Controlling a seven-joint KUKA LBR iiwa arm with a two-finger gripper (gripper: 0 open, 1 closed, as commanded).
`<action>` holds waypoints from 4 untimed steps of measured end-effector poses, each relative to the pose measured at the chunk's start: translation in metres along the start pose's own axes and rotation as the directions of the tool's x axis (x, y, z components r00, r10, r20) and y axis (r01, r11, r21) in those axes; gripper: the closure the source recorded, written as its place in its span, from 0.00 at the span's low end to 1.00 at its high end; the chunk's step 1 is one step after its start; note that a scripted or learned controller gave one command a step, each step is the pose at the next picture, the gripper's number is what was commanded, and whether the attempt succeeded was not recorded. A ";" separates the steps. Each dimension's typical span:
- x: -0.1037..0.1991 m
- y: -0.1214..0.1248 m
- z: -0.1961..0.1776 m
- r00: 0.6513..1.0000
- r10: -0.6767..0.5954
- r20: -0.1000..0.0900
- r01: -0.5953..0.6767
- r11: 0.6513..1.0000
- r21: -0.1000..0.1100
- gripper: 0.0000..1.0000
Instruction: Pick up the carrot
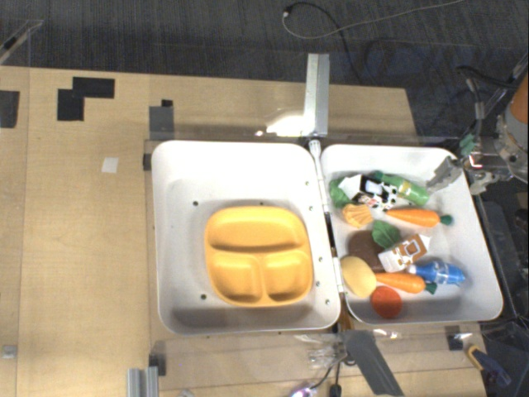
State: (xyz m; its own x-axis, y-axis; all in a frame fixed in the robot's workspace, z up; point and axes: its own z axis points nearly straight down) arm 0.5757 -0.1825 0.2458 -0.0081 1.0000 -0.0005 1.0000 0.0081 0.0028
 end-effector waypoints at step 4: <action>-0.009 -0.001 0.145 0.994 -0.107 0.001 0.107 0.994 -0.014 1.00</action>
State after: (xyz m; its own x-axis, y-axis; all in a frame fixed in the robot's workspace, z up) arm 0.5751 -0.1915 0.1011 -0.1155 0.9933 -0.0022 0.9932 0.1155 0.0171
